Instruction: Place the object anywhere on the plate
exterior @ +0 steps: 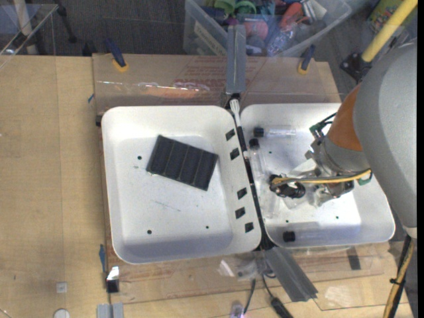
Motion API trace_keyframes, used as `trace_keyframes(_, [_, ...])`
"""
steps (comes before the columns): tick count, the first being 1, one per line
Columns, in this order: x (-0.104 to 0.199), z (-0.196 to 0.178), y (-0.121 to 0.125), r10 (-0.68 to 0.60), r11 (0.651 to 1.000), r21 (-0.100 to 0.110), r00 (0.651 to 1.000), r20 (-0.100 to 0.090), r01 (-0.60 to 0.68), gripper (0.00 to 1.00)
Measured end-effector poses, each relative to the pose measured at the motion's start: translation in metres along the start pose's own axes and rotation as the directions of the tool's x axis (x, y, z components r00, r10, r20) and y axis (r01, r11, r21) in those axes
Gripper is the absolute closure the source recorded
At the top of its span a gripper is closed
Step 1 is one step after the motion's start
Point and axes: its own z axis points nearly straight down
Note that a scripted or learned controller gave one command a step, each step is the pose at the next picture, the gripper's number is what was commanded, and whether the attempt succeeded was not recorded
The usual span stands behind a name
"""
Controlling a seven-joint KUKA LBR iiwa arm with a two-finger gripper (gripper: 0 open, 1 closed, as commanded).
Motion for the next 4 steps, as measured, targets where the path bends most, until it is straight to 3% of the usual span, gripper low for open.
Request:
trace_keyframes(1, [0.002,-0.001,0.088,0.000,1.000,-0.006,1.000,-0.003,0.000,1.00])
trace_keyframes(2, [0.027,0.000,0.029,0.070,0.998,0.000,0.998,0.000,-0.070,1.00])
trace_keyframes(3, [0.042,0.000,0.016,0.080,0.997,-0.005,0.997,0.001,-0.080,1.00])
trace_keyframes(4, [0.044,-0.001,0.082,0.086,0.996,-0.004,0.996,-0.002,-0.086,1.00])
